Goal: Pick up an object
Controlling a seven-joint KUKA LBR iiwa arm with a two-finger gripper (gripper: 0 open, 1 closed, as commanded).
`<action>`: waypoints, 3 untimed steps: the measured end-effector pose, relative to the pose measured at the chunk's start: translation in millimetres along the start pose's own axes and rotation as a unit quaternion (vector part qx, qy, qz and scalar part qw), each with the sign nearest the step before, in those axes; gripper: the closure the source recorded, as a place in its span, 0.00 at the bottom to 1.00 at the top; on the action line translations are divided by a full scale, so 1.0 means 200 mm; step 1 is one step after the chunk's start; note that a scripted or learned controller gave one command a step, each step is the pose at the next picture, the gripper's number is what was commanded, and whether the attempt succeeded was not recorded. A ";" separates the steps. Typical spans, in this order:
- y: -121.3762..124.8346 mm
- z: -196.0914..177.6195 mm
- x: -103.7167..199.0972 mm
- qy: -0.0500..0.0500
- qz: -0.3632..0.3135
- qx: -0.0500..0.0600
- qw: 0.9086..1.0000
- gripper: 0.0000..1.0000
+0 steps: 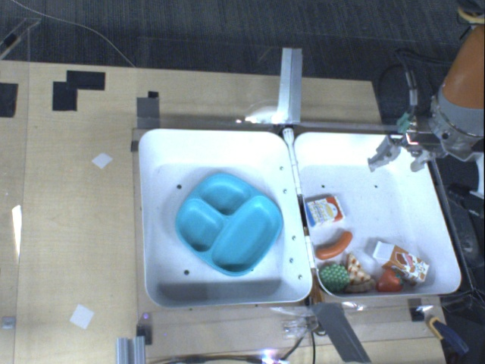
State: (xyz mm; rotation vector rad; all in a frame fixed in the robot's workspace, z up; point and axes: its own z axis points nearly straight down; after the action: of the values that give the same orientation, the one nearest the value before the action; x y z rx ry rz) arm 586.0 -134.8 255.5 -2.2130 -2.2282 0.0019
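Observation:
My gripper (397, 160) hangs over the far right part of the right bin (364, 180), its two fingers spread open with nothing between them. Several small items lie toward the bin's near side, well below the gripper: a small printed carton (323, 210), an orange sausage (333, 245), a green bumpy piece (333, 277), a brown lumpy piece (358, 270), a white block (379, 249), an orange juice box (408, 264) and a red piece (389, 281).
The left bin (163, 165) holds a blue divided plate (229, 222). A metal post (291, 89) stands behind the divider between the bins. Cables run at the near edge (303, 332). The arm's orange band (464, 74) is at the right.

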 end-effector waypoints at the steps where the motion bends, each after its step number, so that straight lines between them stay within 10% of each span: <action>1: -0.15 0.70 0.08 0.000 0.079 0.000 0.997 0.00; 3: 0.01 0.17 0.41 0.000 0.009 -0.001 1.000 0.00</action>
State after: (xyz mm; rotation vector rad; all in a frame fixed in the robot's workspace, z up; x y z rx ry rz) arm 587.4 -52.2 222.1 -2.2343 -2.2088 0.0003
